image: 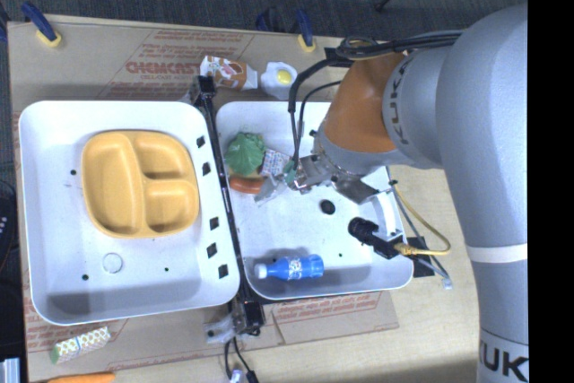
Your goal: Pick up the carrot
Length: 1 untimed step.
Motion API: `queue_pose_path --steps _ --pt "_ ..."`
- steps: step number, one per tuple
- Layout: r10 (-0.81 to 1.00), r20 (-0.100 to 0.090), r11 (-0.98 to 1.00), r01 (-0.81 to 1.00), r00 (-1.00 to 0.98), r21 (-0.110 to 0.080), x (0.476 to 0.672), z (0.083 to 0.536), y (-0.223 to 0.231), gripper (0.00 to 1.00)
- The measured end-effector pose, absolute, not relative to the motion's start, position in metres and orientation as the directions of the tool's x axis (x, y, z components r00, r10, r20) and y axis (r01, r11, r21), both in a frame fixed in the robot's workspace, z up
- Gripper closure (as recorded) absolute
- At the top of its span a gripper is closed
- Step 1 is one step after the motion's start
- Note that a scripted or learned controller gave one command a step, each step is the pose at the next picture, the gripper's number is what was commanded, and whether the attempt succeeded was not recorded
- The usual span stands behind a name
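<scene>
— Left bin (36, 193) contents?
— Tray (141, 182), centred.
— Right bin (395, 278)?
— Carrot (245, 185) at left wall, broccoli (244, 152) touching behind it, bottle (290, 267) along front wall.

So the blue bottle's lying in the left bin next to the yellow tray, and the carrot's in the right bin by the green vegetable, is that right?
Not quite. The blue bottle lies in the right bin, near its front edge, not in the left bin with the yellow tray. The rest holds: the carrot is in the right bin beside the green vegetable, as the camera view shows.
</scene>
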<state>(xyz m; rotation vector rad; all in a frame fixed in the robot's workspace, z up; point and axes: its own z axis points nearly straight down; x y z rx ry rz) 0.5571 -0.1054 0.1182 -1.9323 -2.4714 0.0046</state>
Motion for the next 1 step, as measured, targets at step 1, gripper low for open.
queue_pose_path --steps 1 --pt "0.989 0.000 0.145 0.989 -0.145 -0.001 0.6215 0.2091 -0.0569 0.00"
